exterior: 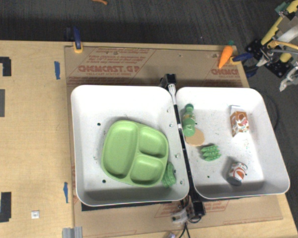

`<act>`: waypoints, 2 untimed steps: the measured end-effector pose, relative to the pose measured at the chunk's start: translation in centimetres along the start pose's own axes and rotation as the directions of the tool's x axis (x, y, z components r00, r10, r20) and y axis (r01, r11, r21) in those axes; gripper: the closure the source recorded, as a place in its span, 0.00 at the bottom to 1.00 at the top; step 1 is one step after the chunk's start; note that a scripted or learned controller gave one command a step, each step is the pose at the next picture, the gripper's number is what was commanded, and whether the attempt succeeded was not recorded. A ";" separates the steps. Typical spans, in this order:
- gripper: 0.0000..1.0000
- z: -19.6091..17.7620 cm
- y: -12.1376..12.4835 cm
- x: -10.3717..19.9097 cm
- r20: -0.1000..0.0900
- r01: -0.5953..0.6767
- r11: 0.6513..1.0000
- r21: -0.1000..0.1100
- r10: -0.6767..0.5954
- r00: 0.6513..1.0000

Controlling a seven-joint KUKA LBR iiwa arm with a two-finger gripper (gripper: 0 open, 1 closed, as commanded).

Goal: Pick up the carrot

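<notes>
While the bins look busy, the carrot (225,56) isn't in either of them. It's lying on the brown cardboard sheet (139,63) just past the far rim of the right bin (275,148), outside it. Its long axis runs almost straight up and down the camera view with a slight lean: green top at the far end, tipped a bit right, and the orange point aimed back toward the bin. A blue clamp (241,58) sits just to its right.

The gripper (275,53) is off to the carrot's right, near it but not touching, out over the dark floor past the bench corner. It's a tangle of black parts plus yellow and green cables, so honestly I can't tell how far open it is. Nothing visible in its grasp. The arm comes in from the top right corner, angled down and left toward the carrot's side.
</notes>
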State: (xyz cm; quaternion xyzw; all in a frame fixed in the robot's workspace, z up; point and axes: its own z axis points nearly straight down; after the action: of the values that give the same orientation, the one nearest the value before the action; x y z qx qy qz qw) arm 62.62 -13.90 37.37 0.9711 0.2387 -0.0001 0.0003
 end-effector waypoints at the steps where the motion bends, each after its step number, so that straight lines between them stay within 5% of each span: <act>1: 0.00 1.3 7.0 -2.8 -0.001 -0.250 0.968 -0.001 0.250 0.968; 2: 0.00 2.5 7.6 -1.0 -0.001 -0.214 0.977 -0.001 0.214 0.977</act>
State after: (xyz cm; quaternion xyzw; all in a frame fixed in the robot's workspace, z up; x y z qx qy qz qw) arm 65.29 -21.11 34.87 0.9911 0.1330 0.0006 0.0008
